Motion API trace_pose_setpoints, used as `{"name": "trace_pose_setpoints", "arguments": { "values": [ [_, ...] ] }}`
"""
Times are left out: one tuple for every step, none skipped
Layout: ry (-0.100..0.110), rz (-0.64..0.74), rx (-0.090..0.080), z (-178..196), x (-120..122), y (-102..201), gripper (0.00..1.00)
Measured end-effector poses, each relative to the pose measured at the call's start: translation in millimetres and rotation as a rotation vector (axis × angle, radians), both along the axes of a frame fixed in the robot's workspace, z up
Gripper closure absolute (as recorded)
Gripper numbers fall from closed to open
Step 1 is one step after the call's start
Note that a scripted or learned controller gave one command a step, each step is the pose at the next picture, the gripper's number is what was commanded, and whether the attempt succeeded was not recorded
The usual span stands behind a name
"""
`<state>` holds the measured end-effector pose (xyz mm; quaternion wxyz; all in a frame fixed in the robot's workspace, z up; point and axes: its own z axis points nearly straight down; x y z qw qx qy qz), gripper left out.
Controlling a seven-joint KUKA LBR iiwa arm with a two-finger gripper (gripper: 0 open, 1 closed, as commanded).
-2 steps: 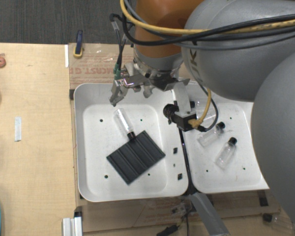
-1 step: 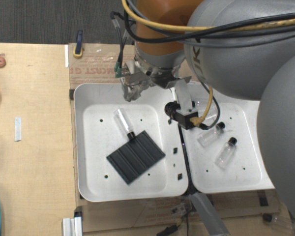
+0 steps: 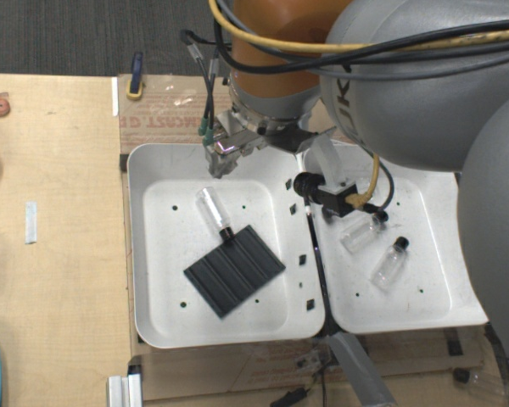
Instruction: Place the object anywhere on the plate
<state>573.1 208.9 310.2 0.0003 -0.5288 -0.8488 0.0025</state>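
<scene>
**A little tube lies by the dark plate**

The plate (image 3: 235, 270) is a dark, flat square with ridges across it. It sits tilted, like a diamond, on the floor of the left bin (image 3: 153, 312).

A vial (image 3: 213, 211) lies just above the plate's top corner. It is a small clear tube with a black cap. The cap end touches the plate's corner, or nearly so. The rest of the tube lies on the white bin floor, off the plate.

The gripper (image 3: 223, 158) hangs above the vial, near the far wall of the bin. It holds nothing. I cannot tell how its tips stand.

To the right of the plate, the right bin (image 3: 441, 303) holds two more clear vials (image 3: 390, 261).
</scene>
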Motion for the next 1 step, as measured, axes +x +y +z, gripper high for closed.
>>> {"name": "trace_pose_setpoints", "arguments": {
  "values": [
    [0.0, 0.32, 0.002, -3.0, -1.1, -22.7, 1.0]
  ]
}}
